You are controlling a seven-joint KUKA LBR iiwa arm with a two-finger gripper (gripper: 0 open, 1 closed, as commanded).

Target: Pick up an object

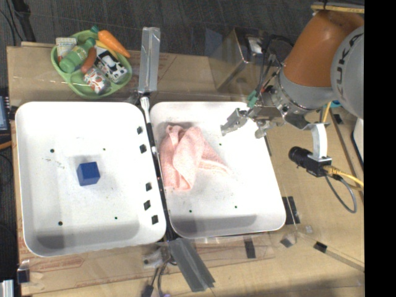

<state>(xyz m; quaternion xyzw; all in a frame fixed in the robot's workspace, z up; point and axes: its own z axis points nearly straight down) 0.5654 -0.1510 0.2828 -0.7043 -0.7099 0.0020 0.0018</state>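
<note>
Nearest the camera, along the bottom of the view, runs the front edge of the bench (346,271), with dark brackets and a grey strip under the seam between the bins.

Next come the two white bins. The left bin (37,228) holds a small blue cube (88,172), left of its middle and apart from every wall. The right bin (266,215) holds a pink cloth (184,154), crumpled against its left wall, with one flap spread toward the bin's middle.

Over the upper right part of that bin hangs the gripper (246,124). Its two fingers stand apart, one ending to the left and one lower right, and nothing lies between them. They look raised above the bin floor, though from this slant that is hard to judge. The cloth lies to the gripper's left and a little nearer the camera, close but not touching; the cube is well apart, across the seam.

Farther back, the grey and orange arm (322,42) fills the upper right. At the far left, a green bowl (68,79) of toy food sits behind the left bin.
</note>
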